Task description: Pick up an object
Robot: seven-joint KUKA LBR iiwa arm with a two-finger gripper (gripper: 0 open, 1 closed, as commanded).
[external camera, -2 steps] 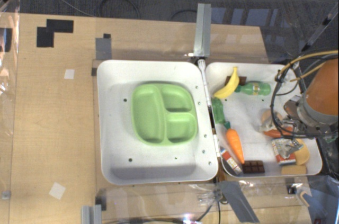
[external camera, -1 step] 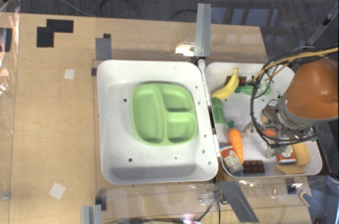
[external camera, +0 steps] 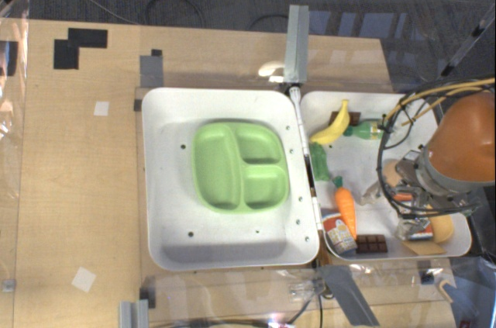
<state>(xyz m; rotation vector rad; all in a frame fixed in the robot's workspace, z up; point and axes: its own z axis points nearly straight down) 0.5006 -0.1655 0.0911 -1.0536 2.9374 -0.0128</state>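
The right white bin (external camera: 364,164) holds several toy foods. A yellow banana (external camera: 333,125) lies at its far left, with a green item (external camera: 363,131) just to its right. An orange carrot (external camera: 346,212) lies near the front left, beside a red-and-white can (external camera: 339,235) and a brown chocolate bar (external camera: 370,244). My arm, with its orange band (external camera: 465,140), reaches down into the bin's right side. The gripper (external camera: 415,227) sits low at the front right corner, next to a tan bread-like piece (external camera: 442,228). The wrist and cables hide much of it.
The left white bin (external camera: 167,164) carries a green divided plate (external camera: 239,166) in its middle. A second green piece (external camera: 319,162) lies against the wall between the bins. Yellow and black cables (external camera: 395,121) loop over the right bin's far side.
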